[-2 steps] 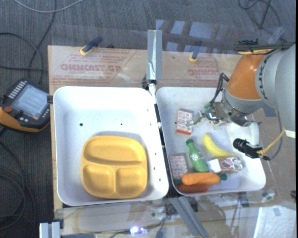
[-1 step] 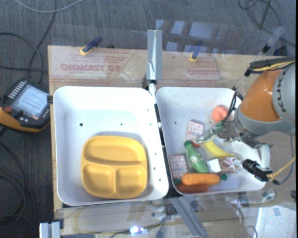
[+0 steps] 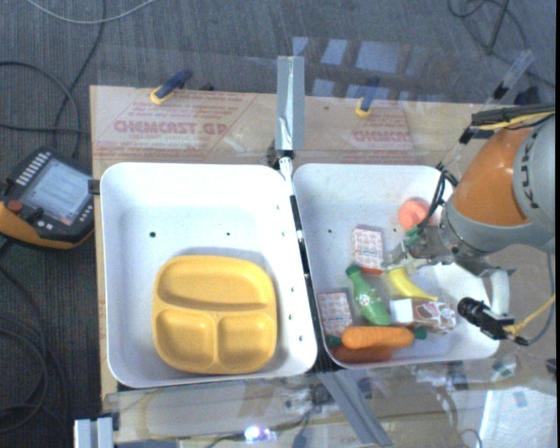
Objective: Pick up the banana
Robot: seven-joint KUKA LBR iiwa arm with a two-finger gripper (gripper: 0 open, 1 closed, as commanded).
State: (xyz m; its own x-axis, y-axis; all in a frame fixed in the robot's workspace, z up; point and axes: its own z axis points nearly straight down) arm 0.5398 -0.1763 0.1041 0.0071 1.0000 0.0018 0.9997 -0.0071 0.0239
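Finger spacing: cannot tell, gripper just above banana in right bin. Best lowered squarely, avoiding green bottle alongside.

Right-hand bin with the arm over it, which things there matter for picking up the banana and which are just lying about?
For the job:
- curved yellow banana
- two-finger gripper, above it

Lying about:
- orange carrot
- green bottle-shaped toy
- pink-orange round toy
- small printed packets
- yellow divided tray, left bin

Two bins — one banana, one carrot.
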